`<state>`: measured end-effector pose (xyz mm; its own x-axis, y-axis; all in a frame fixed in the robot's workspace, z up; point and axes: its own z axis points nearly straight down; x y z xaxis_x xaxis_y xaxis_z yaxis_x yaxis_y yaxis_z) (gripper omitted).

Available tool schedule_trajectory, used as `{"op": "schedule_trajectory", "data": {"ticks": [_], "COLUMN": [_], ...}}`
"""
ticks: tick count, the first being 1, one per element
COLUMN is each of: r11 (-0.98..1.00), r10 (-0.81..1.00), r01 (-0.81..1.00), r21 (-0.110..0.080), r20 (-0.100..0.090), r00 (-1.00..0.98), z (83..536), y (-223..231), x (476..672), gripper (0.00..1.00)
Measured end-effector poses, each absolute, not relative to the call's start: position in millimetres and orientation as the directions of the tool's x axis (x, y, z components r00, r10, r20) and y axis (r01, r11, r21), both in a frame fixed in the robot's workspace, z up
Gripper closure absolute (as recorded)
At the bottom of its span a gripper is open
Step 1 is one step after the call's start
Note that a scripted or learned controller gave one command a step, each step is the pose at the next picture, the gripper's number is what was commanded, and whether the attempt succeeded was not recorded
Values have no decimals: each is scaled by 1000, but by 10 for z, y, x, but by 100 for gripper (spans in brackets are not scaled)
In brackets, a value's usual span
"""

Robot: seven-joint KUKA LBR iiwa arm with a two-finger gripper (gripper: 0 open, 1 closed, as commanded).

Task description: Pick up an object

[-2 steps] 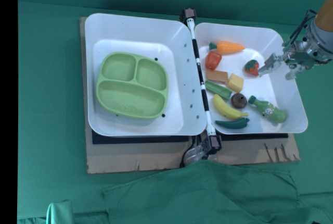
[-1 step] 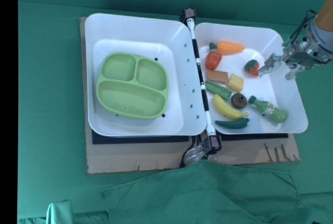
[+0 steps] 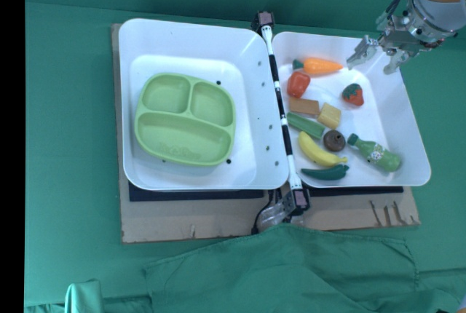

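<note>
The light is bright, even and soft, seemingly from overhead. The two white bins [image 3: 193,35] are near blown-out, their walls and floors hard to separate, yet there is no sharp glare spot. Shadows are faint: a thin dark line under the bins' near edge and a soft one around the green plate [image 3: 186,119]. Colours have a cool green cast from the bench [image 3: 73,159] cloth. Focus is moderate; small toys look slightly soft, and the gripper [image 3: 381,57] at the far right corner is a little blurred.
</note>
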<state>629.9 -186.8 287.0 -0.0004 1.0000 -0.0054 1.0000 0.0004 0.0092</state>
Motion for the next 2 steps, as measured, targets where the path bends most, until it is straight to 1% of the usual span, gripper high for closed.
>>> {"op": "schedule_trajectory", "data": {"ticks": [1, 2], "r11": [-6, 1], "r10": [1000, 1000], "r01": [1000, 1000], "r21": [13, 17], "r20": [-8, -4], "r00": [6, -1], "z": [3022, 4065], "y": [-1887, -1533], "x": [6273, 6201], "gripper": [100, 100]}}
